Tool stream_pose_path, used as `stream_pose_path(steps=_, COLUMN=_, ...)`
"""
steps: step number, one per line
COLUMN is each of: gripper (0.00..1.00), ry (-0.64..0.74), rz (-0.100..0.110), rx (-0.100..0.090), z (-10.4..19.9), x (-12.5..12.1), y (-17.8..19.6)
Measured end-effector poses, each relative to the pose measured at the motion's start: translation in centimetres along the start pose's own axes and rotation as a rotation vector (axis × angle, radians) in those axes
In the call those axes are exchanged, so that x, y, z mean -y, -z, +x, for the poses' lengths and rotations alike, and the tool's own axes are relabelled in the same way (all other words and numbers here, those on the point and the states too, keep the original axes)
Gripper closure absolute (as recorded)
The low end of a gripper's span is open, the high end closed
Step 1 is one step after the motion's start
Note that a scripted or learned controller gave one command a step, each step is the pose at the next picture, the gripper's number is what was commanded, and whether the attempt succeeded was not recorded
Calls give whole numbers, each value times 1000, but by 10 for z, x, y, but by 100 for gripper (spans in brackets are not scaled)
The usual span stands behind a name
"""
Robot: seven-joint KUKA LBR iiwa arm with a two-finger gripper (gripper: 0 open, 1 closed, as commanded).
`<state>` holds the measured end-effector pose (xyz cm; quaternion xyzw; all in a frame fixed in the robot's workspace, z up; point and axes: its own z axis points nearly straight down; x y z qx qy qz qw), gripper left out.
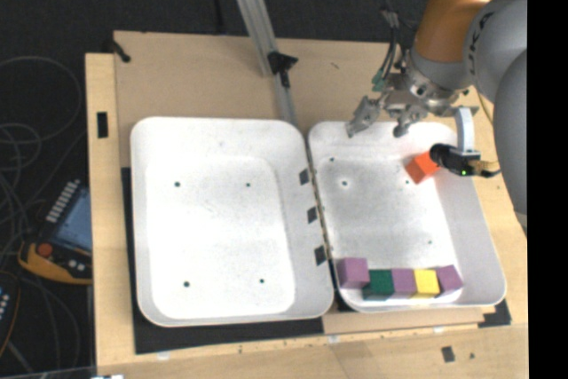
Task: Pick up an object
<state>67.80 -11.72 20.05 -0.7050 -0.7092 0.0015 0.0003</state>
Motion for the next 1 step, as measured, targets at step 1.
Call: stream_pose_path(steps=1, gripper=0, ry=-12, rz=0, rx=3, z=-79, x=20, y=-21)
